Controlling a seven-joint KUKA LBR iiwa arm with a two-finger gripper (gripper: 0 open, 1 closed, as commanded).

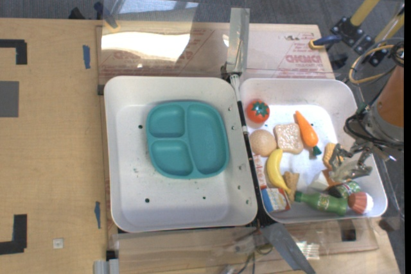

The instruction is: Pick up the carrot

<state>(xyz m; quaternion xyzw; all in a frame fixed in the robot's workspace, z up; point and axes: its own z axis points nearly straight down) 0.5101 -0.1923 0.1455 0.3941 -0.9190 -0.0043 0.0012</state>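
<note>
The carrot (307,129), orange with a small green top, lies slantwise on the floor of the right bin (341,94), towards its middle. My gripper (347,168) hangs low over the bin's right side, below and to the right of the carrot and apart from it. It sits just above a green bottle (324,202) and next to a small yellow-orange toy (330,153). The grey arm with its orange band (392,102) comes in from the right edge.
Around the carrot in the right bin lie a tomato (258,111), a bread slice (289,137), a tan bun (262,142), a banana (275,168) and a small box (275,199). The left bin (122,157) holds a teal divided plate (188,139).
</note>
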